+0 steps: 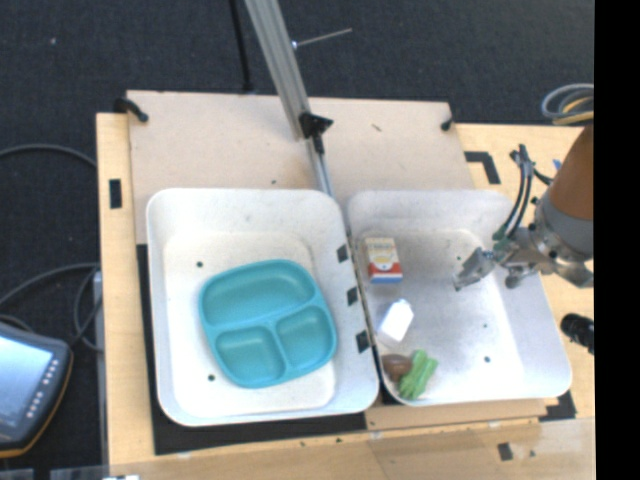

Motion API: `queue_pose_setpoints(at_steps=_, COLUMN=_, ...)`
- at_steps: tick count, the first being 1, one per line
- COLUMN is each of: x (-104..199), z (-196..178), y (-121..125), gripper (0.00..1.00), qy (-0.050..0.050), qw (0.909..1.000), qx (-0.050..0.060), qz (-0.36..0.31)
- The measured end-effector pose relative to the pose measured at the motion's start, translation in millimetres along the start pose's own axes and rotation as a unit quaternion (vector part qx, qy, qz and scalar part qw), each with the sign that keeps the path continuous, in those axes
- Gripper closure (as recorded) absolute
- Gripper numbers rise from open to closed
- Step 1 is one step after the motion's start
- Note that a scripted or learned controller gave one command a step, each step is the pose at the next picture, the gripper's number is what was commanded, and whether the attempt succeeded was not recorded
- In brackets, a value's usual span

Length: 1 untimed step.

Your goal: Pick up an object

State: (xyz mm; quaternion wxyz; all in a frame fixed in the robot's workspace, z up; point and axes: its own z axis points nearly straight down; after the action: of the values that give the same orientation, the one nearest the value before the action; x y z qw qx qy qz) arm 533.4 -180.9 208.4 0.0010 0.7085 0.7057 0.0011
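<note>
Nothing lifted: claw point(487, 268) hangs over the right bin point(520, 368), apparently open and empty, well apart from the carton point(381, 259).

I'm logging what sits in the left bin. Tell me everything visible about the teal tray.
The teal tray is a rounded-rectangle divided dish, plastic by its look, with one long compartment above two smaller ones. It lies flat, right side up, turned slightly askew, near the middle of the left bin. Its compartments hold nothing. It rests on the bin's floor, and nothing else touches it.
</note>
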Motion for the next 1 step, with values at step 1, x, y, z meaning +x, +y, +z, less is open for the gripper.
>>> queue_pose_setpoints(at_steps=1, x=99.7, z=7.5, y=137.2, gripper=0.00, qy=0.000, qw=1.0000, qx=-0.002, qz=-0.007)
